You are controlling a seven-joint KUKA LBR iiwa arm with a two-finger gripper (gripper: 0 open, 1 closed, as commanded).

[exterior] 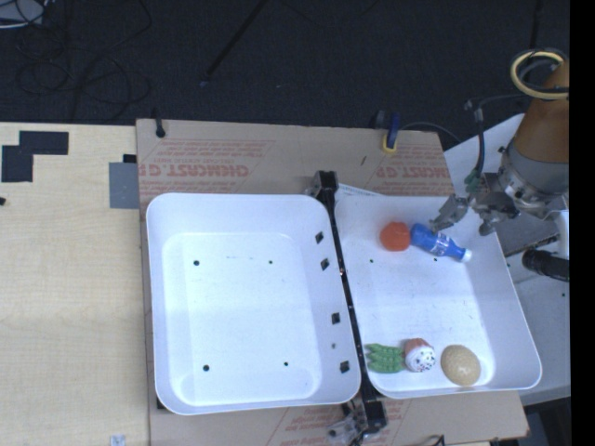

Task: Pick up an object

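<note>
The right white bin (493, 295) holds several objects. An orange ball (395, 236) lies at its far side, touching or nearly touching a small blue bottle (437, 242) that lies on its side with a pale cap pointing right. Along the near wall sit a green leafy toy (382, 357), a white ball with red spots (419, 355) and a tan egg-shaped object (460, 364). My gripper (469, 216) hangs over the bin's far right corner, just above and to the right of the blue bottle. Its fingers are spread open with nothing between them.
The left white bin (153, 277) stands beside the right one, with a black divider strip (337, 286) between them. Both rest on a cardboard sheet (242, 161). Cables and a yellow ring (537, 71) hang near the arm at the upper right.
</note>
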